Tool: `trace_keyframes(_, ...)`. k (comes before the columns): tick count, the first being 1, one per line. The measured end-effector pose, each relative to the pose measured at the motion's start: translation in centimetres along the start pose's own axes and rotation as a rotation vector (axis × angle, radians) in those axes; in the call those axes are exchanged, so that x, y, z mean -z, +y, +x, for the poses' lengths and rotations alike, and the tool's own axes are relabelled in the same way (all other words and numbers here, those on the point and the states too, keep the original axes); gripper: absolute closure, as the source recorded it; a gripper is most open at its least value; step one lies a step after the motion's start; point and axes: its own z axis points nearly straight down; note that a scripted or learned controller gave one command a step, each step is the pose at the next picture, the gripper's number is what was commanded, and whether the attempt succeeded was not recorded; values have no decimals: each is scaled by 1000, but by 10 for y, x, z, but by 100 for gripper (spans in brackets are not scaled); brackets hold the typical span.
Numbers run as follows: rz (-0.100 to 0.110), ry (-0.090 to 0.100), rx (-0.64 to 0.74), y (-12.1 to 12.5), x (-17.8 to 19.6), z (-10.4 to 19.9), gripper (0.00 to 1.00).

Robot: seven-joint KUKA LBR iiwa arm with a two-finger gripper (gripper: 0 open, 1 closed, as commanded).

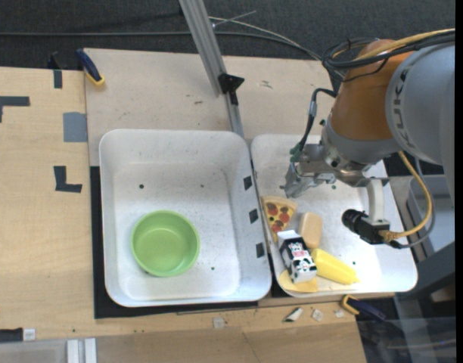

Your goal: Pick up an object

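bins: two shallow white ones side by side, the left bin (114, 172) well away to the pincer's left, the right bin (398, 278) under it
arm: one, grey with an orange band (368, 97), reaching in from the right and hanging over the far half of the right bin
pincer (295, 186): one, low over the right bin's far left corner; whether its fingers are apart or together cannot be told, and nothing is seen between them
green bowl (166, 243): one, alone in the left bin, well apart from the pincer, toward the near left
yellow piece (334, 268): one, near edge of the right bin, well below the pincer
pizza slice (278, 214): one, just below the pincer, nearest thing to it
tan block (310, 229): one, just right of the pizza slice
black-and-white box (297, 257): one, below the tan block, touching the yellow piece
in the way: the bin walls meet just left of the pincer; the four small things lie crowded together along that side
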Motion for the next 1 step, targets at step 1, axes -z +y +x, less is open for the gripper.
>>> trace_keyframes(1,3,-1,0,-22,-4,47,100)
